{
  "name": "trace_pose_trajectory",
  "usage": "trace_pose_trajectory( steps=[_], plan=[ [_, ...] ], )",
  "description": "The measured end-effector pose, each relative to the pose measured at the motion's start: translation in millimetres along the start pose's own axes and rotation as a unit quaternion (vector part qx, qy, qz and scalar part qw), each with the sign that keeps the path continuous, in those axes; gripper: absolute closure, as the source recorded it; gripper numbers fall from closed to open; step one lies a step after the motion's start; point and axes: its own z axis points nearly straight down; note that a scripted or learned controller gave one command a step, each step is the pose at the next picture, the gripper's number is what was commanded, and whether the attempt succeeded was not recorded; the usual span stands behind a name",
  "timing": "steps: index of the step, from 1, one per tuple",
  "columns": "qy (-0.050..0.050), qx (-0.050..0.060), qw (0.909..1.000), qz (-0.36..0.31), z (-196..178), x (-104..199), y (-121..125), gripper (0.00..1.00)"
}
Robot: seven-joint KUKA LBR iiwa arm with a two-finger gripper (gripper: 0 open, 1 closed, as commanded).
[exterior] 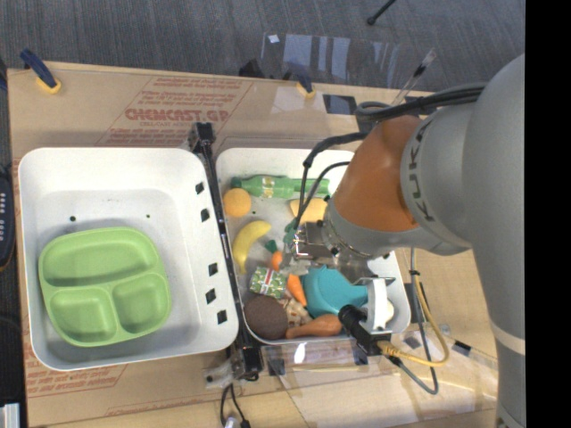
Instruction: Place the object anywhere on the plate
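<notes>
Two shallow white bins are seen side by side on the desk (134, 105). In the left bin (53, 172), toward the lower left of the frame, a green plate (104, 285) with three compartments is lying, and nothing is seen resting on it. The right bin (268, 159), at the centre of the frame, is crowded with toy food: a green bottle (272, 185) along its upper edge, an orange ball (236, 202) below it, a banana (248, 241) further down, a small green-and-white packet (267, 281), a dark brown round piece (265, 316) and a carrot (314, 326) near the lower edge, with a teal object (330, 291) just beside them.

The arm (419, 185) is reached in from the right of the frame and is held low over the right bin, so that the middle of the heap is covered by its wrist. The pincer (302, 239) is judged to be somewhere among the items just right of the banana, but whether it is spread or closed cannot be told, and no item can be made out between its tips.

The task is judged to be at its beginning: an object is yet to be visibly secured, lifted, carried across the divider to the left bin and set down on the plate.
</notes>
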Motion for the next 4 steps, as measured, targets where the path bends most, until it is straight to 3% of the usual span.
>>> trace_pose_trajectory(
  steps=[1,2,3,4],
  plan=[
    [0.002,0.0,0.9978,0.067,-67,46,-4,1.0],
    [0.001,0.005,0.9912,0.132,-11,136,-16,1.0],
    [0.0,0.001,0.9998,0.022,0,117,67,1.0],
    [0.001,0.004,0.9975,-0.07,0,167,52,1.0]
  ],
)
